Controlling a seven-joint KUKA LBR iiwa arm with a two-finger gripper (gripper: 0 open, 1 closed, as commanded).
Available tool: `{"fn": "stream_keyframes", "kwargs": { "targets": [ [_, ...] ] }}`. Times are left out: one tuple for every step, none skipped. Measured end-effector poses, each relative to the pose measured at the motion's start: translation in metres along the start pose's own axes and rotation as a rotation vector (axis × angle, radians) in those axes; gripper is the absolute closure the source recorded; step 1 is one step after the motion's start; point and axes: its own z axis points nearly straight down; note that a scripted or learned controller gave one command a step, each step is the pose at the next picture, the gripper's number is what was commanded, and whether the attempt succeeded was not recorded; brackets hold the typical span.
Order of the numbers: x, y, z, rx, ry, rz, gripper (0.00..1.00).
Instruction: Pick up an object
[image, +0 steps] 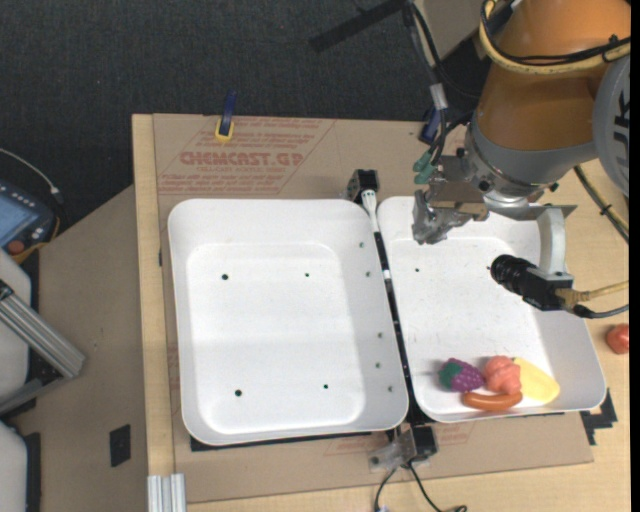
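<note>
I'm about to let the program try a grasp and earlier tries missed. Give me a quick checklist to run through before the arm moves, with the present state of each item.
1. Targets present: ok. Purple toy, pink toy, orange sausage-shaped toy and yellow toy lie in the right bin.
2. Targets separated: not ok, they are clustered and touching.
3. Gripper above targets: not ok, it is over the bin's far end.
4. Finger opening: cannot tell.
5. Room around targets: not ok, they lie against the near rim.

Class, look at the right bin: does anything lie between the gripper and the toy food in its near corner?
Nothing visible does. The gripper is at the far end of the right bin, and the toy food lies in a cluster at the near edge. Bare white bin floor separates them.
</note>
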Motion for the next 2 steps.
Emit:
{"fn": "stream_keyframes", "kwargs": {
  "targets": [
    [0.065,0.006,0.052,0.010,0.001,-0.001,1.00],
    [-0.050,-0.032,0.146,0.015,-0.006,0.019,1.00]
  ]
}}
